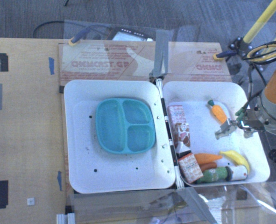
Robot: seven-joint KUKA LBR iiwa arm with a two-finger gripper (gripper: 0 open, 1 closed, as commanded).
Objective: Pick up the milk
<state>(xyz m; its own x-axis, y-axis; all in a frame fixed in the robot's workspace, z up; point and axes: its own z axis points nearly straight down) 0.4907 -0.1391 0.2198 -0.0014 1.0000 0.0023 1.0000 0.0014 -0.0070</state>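
Two white bins are sitting side by side on the desk [25, 125]. The left bin [77, 139] is holding a blue plate [126, 125] with three sections. The plate is lying flat near the middle of that bin.

The right bin [198, 90] is holding the food things. The milk [179, 130] is a tall carton with red and white and brown on it. It is lying flat along the left wall of the right bin, close to the line where the two bins are meeting. Just below it, a smaller box [190, 167] is lying tilted near the bottom left corner of the bin. A long orange carrot [208, 158] is lying next to that box. A green and white bottle [224, 174] is lying on its side along the bottom wall. A yellow banana [236, 158] is resting just above the bottle. A small carrot with a green top [216, 112] is lying higher up in the bin, near the right side.

The arm is reaching in from the right. The tool [225, 129] is hanging over the right part of the right bin, just below the small carrot. It is well apart from the milk. Its fingers are standing a little apart, and nothing is sitting between them.
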